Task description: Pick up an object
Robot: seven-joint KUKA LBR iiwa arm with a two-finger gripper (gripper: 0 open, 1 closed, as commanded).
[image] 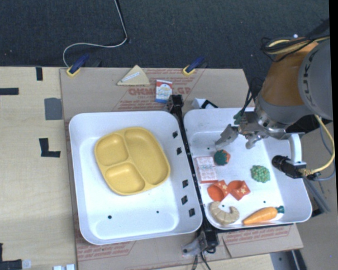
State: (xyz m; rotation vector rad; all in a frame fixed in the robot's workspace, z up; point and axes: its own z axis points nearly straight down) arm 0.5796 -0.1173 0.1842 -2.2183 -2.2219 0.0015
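From above, the worktop [25, 166] carries two shallow white bins side by side on a sheet of cardboard [122, 97]. The left bin [88, 213] holds a yellow divided plate [132, 159] lying flat, a little above the bin's middle.

The right bin [298, 207] holds the small toy foods. A small red and green fruit [221, 157] sits near the middle of the bin, with a white and red card [207, 169] just beside it on the left. A green bunch like broccoli [260, 173] lies further right. Below these are two red pieces [228, 190] close together, then a pale bun-like piece [224, 213] and an orange carrot [263, 214] along the bin's near edge.

The grey arm [301, 86] reaches in from the right. Its claw [239, 137] hangs over the upper part of the right bin with its two fingers [225, 137] spread apart and nothing between them, just above the red and green fruit.

A small red and white carton [164, 91] and a tan wedge [134, 76] rest on the cardboard beyond the bins.
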